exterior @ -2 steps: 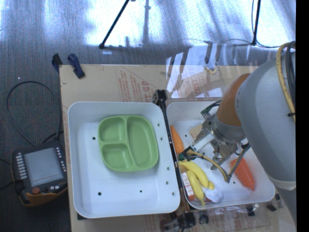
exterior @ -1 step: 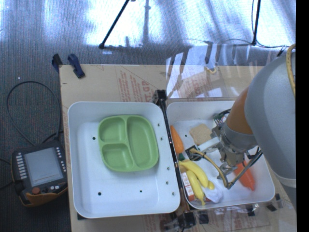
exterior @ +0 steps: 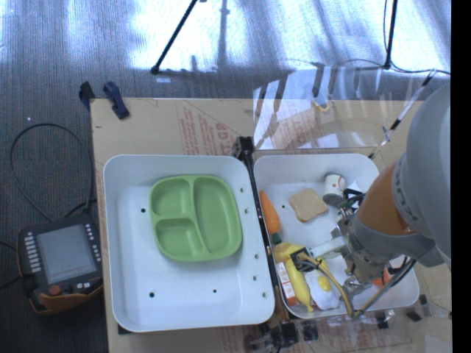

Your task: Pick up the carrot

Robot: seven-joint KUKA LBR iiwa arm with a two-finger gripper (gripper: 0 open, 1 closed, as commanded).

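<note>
The carrot (exterior: 269, 212) lies lengthwise along the right bin's (exterior: 368, 164) left wall, well left of my gripper (exterior: 353, 284), whose grip state I cannot tell

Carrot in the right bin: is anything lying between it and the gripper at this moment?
Partly. The carrot lies along the right bin's left wall. The gripper is lower right of it, and the banana lies between them. The bread slice sits right of the carrot, off that line.
</note>
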